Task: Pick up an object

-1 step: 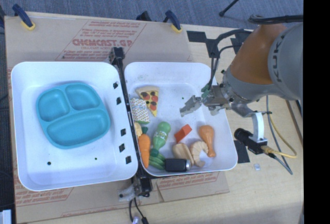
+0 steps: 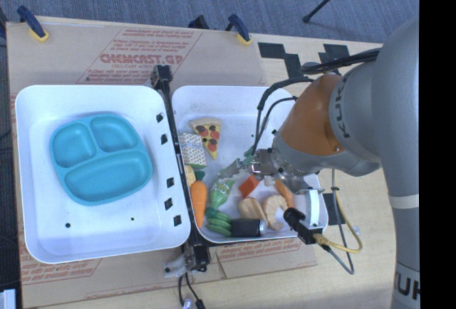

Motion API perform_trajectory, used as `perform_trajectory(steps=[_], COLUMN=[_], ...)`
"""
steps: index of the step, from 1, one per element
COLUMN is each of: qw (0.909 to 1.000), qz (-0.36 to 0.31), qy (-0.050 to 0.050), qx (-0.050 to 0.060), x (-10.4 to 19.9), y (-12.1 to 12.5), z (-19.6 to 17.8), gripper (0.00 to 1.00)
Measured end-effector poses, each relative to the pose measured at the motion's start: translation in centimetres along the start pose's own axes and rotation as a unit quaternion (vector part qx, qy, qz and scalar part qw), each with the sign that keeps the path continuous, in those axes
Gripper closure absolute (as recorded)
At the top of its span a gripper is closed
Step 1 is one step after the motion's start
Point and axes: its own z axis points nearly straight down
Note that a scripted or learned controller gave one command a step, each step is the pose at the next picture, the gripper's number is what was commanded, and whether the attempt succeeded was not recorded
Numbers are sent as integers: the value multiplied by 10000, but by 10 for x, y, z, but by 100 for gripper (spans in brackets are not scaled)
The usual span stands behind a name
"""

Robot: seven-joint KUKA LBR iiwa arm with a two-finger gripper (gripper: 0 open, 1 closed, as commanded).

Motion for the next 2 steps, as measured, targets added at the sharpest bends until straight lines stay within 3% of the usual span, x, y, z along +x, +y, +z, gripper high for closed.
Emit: perform_trajectory(steps=[1,2], qw=[9984,9980], qz=[-563,-625], qy=[-85,-18], qx=[-62,26], x=[39,43], y=[-26,-28], z=[14,6], gripper=[0,100])
